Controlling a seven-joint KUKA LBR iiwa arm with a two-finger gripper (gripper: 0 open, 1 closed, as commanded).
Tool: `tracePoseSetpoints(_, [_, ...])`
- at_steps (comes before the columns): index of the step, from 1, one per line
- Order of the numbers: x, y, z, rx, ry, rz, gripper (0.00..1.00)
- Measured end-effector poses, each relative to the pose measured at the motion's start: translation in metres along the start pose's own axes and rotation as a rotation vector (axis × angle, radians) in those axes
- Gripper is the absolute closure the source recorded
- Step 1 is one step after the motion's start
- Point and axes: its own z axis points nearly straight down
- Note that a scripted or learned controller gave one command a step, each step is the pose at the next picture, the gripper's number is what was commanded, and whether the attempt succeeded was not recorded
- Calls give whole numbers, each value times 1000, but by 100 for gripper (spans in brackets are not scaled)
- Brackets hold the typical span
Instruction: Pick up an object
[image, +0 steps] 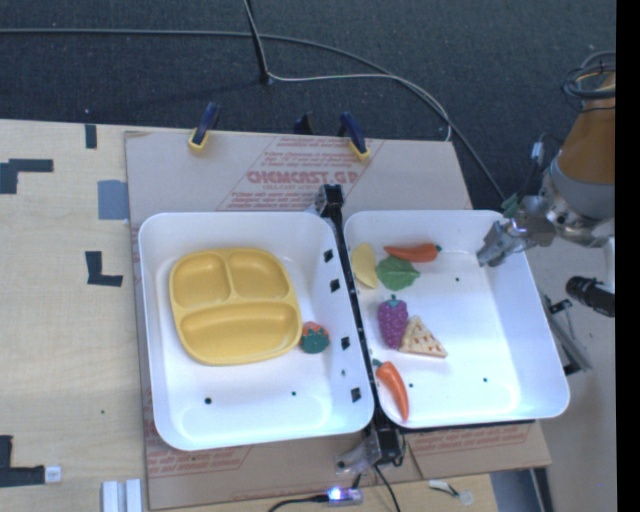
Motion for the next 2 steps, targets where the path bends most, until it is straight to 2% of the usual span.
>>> tracePoseSetpoints(1, [0,0,-28,2,1,0,100])
tracePoseSetpoints(2, [51,2,-33,3,2,-4,100])
